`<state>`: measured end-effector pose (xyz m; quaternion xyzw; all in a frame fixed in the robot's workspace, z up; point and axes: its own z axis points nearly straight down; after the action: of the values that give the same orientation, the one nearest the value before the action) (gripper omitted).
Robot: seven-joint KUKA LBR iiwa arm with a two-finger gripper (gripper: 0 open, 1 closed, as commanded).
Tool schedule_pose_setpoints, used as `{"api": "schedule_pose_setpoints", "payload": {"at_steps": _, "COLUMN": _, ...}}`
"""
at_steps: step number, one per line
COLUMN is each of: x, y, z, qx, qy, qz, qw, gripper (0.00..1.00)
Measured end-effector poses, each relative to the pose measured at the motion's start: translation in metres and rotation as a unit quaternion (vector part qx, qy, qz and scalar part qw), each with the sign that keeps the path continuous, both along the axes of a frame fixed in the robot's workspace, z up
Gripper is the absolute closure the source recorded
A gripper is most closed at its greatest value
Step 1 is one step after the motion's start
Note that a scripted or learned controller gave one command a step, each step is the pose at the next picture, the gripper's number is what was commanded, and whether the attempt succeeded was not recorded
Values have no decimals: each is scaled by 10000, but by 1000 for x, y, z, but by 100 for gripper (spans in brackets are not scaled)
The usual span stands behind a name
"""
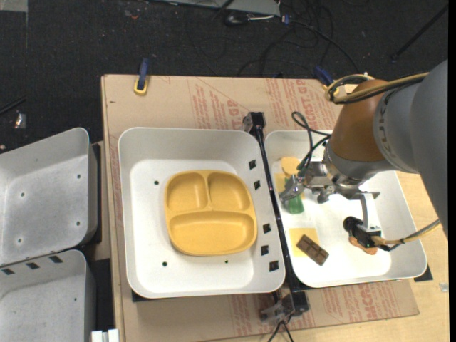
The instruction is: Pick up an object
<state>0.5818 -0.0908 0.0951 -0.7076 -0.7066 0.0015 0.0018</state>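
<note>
Trouble, as we judge it, would come from how close everything sits to the inner wall of the right bin [402,198]. We see the gripper [299,185] low in that bin's left part, just above or touching a small green object [293,204], which lies hard by the wall that parts the two bins. We cannot tell whether the gripper is wide, narrow or closed on anything; its tip is a tangle of metal and cable from this angle, and nothing shows clearly held. If the green object is the target, a grasp so near the wall could nudge it against the wall or pinch only its edge, so that it slips on the lift. A pale yellow piece [288,165] just behind it could also be knocked or caught along with it.

The right bin further holds a brown block [312,249] resting on a flat yellow pad [300,235], nearer the front and apart from the gripper. The left bin [139,191] holds one yellow divided plate [211,212], lying flat near its middle, well apart from the arm.
</note>
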Motion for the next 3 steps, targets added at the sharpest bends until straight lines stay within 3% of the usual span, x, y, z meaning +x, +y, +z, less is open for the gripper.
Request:
{"api": "schedule_pose_setpoints", "payload": {"at_steps": 1, "x": 1, "y": 0, "z": 13, "qx": -4, "qy": -23, "qz": -9, "qw": 10000, "gripper": 100}}
{"api": "schedule_pose_setpoints", "payload": {"at_steps": 3, "x": -5, "y": -11, "z": 129, "qx": -11, "qy": -57, "qz": 16, "qw": 10000, "gripper": 100}}
